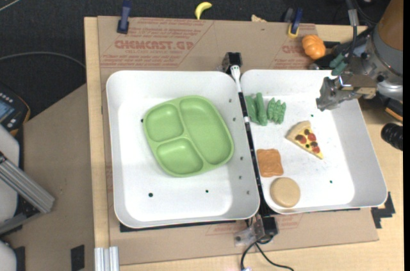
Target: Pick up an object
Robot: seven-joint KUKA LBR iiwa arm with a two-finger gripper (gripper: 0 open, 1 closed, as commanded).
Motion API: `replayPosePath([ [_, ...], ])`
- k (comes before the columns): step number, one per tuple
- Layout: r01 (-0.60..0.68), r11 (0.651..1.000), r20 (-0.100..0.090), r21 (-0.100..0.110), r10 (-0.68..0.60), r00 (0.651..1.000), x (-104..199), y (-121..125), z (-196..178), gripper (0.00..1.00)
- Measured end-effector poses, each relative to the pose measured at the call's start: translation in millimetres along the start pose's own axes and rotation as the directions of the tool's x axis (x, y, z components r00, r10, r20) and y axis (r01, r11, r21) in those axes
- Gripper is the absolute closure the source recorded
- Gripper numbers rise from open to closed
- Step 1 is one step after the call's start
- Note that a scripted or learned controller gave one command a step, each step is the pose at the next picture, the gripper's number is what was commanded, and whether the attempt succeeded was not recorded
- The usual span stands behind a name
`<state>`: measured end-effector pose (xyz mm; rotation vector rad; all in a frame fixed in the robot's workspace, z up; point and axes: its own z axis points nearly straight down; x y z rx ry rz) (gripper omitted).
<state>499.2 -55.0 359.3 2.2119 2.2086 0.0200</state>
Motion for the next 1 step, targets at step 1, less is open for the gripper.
replayPosePath([
  [1, 0.001, 1.0, -0.003, 0.025, -0.001, 1.0, 8.8, -21.6, 30.9, 1.0],
])
